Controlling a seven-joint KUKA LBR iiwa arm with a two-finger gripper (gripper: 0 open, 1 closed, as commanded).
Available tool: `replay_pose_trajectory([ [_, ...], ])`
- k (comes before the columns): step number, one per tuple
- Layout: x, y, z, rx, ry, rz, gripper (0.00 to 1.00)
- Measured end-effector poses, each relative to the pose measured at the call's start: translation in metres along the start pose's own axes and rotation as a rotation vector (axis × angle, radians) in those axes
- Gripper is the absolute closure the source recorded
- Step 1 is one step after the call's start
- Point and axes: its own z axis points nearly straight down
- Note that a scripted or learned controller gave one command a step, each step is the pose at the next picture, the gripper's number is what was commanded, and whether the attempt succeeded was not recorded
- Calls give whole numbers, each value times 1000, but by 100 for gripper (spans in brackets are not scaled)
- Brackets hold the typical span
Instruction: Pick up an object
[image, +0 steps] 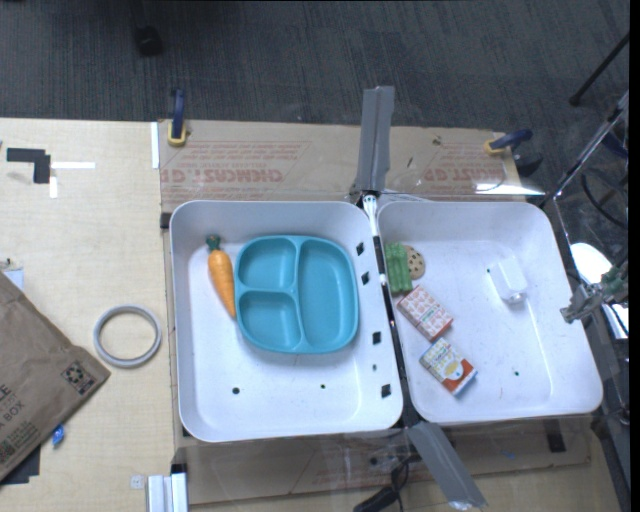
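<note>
In the left bin (200, 400) a toy carrot (221, 278) lies lengthwise by the left wall, green top pointing away. A blue divided plate (298, 294) sits beside it toward the centre. The right bin (560, 390) holds a green ridged piece (398, 268) touching a brown cookie (415, 263) near the left wall. Below them lie a pink patterned box (425, 313) and a small white and orange carton (448, 366). A white block (507, 280) rests apart, toward the bin's right side.
A ring of tape (127, 334) and a brown cardboard box (35, 385) lie on the wooden bench to the left. Grey bars (376, 140) meet the seam between the bins. A metal bracket (590, 298) sits at the right bin's rim.
</note>
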Motion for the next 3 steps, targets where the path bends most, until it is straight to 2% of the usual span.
replay_pose_trajectory([
  [2,33,49,15,0,0,83,100],
  [3,5,1,25,0,1,-43,100],
])
